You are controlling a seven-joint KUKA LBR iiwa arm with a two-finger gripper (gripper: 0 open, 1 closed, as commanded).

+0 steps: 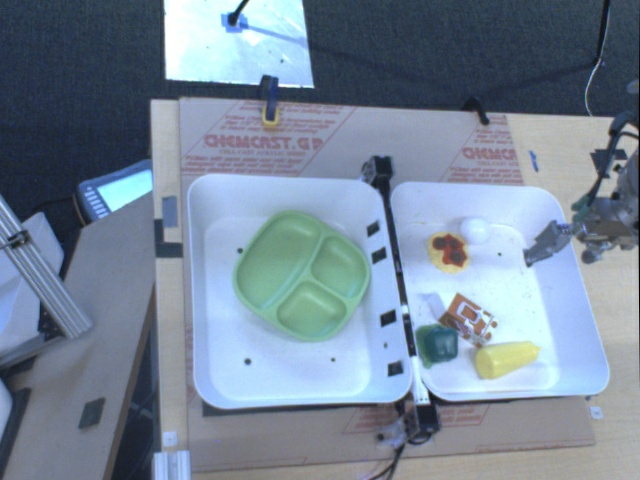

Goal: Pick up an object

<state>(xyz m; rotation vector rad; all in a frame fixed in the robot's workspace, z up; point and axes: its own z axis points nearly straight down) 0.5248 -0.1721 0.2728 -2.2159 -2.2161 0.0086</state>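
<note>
in the white left bin (pixel 215 218) lies a pale green divided plate (pixel 301 274); right of it are a white ball (pixel 473 230), a yellow-and-red disc (pixel 449 252), an orange-and-white patterned box (pixel 470 318), a dark green block (pixel 437 345) and a yellow wedge (pixel 505 359).

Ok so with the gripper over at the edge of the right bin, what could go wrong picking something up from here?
Three risks, as I judge them:
1. The gripper hangs at the right bin's far wall, apart from every object, so closing here would likely grab nothing.
2. The green block, patterned box and yellow piece crowd together; fingers could knock a neighbour.
3. The white ball may roll away when touched.
</note>
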